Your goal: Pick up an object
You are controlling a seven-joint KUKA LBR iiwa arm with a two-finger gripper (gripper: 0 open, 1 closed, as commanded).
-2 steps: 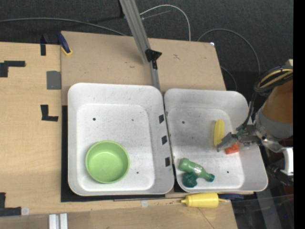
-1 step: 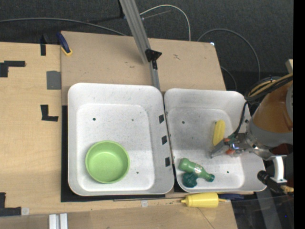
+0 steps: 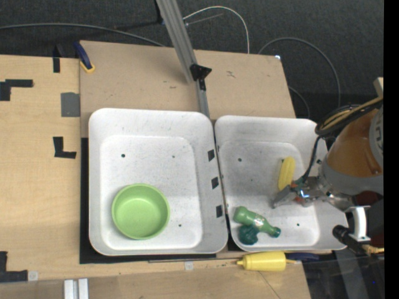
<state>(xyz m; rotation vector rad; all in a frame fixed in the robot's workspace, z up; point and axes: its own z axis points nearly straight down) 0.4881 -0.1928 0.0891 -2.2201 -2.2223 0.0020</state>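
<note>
A yellow banana-shaped toy (image 3: 286, 172) lies in the right bin (image 3: 262, 129), near its middle right. A green bottle (image 3: 255, 220) lies at the bin's front, with a small teal object (image 3: 248, 234) touching its near side. My gripper (image 3: 285, 195) reaches in from the right, low over the bin floor just in front of the banana toy. Its fingers look spread open with nothing between them. The green bottle lies apart from it, to the front left.
A light green bowl (image 3: 141, 211) sits in the front of the left bin (image 3: 149, 120). A yellow bottle (image 3: 264, 261) lies on the bench just outside the right bin's front rim. A grey pole (image 3: 181, 36) slants over the bench behind the bins.
</note>
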